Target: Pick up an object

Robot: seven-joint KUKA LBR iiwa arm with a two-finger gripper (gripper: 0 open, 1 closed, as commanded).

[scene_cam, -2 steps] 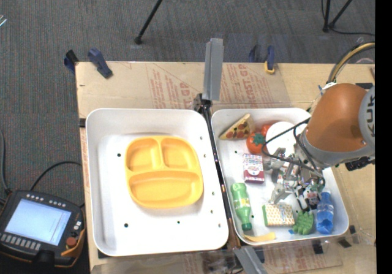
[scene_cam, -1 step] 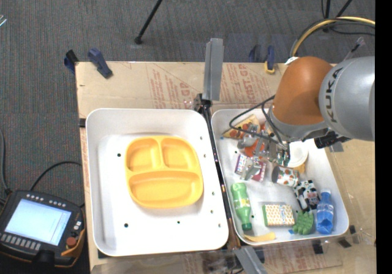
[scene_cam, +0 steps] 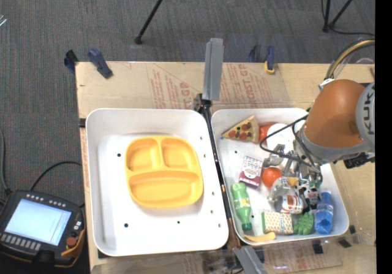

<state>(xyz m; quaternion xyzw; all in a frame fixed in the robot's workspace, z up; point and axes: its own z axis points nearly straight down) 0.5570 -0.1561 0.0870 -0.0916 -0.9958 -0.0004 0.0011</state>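
Camera view, looking down at a slant, has the gripper [scene_cam: 293, 176] low in the right bin [scene_cam: 294, 111], under the orange wrist band [scene_cam: 334, 121] that covers much of the bin's 3 o'clock side. Metal linkage and cables crowd the tool, so I cannot tell whether it is spread or closed, and nothing can be made out caught in it.

Right at the tool, at its 9 o'clock, sits a small red tomato [scene_cam: 271, 176], touching or nearly so. Just beyond that, a pink carton [scene_cam: 250, 170]. At the tool's 6 o'clock lies a silvery can [scene_cam: 289, 203], partly under the mechanism. Either the tomato or the can looks like the target; I cannot say which.

Judging from this, the step in hand is the descent and closing over an item, with the lift not yet made. The next move calls for a firm close on one item alone, then a straight rise clear of the clutter.

The tomato is round and has no long axis worth naming. The can seems to lie on its side, its long axis roughly 9 to 3 o'clock.

Further out: a green bottle [scene_cam: 241, 205] lying 12 to 6 o'clock, a cracker packet [scene_cam: 278, 222], a blue bottle [scene_cam: 324, 212], and a pizza slice [scene_cam: 242, 130] near the 12 o'clock wall, its tip toward 9. The left bin [scene_cam: 104, 144] holds a yellow divided plate [scene_cam: 164, 170].
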